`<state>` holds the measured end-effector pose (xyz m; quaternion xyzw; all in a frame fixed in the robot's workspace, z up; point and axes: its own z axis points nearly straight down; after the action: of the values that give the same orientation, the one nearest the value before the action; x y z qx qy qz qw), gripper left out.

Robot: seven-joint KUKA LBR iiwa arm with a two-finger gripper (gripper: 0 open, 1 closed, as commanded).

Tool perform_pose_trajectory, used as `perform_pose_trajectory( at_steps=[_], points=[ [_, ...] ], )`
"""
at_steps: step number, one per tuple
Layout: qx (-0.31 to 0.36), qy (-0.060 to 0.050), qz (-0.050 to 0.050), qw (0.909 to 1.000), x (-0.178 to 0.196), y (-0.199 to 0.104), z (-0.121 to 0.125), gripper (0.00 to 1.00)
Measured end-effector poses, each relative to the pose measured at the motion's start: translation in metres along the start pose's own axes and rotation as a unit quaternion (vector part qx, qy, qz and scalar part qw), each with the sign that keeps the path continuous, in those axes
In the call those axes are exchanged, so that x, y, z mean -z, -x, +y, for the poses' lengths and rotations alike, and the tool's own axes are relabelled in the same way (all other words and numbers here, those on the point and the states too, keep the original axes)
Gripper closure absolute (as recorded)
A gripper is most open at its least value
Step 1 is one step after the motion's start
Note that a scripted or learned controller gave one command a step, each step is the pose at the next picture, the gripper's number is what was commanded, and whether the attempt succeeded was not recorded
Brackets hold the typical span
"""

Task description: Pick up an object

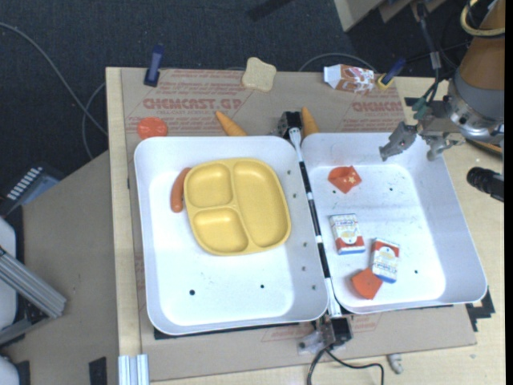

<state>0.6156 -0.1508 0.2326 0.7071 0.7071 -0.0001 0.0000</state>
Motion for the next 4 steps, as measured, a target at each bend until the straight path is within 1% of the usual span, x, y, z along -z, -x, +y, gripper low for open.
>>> perform_pose_trajectory(
  at_steps=[1, 2, 3, 4],
  points=[
    [0.0, -0.002, 0.001, 1.0, -0.094, -0.038, 0.018, 0.0],
    [0.0, -0.001, 0.001, 1.0, -0.149, -0.057, 0.041, 0.0],
    [0.001, 0.001, 0.0, 1.0, -0.137, -0.057, 0.042, 1.0],
    [0.001, 0.001, 0.0, 1.0, -0.138, -0.057, 0.042, 0.0]
  ],
)
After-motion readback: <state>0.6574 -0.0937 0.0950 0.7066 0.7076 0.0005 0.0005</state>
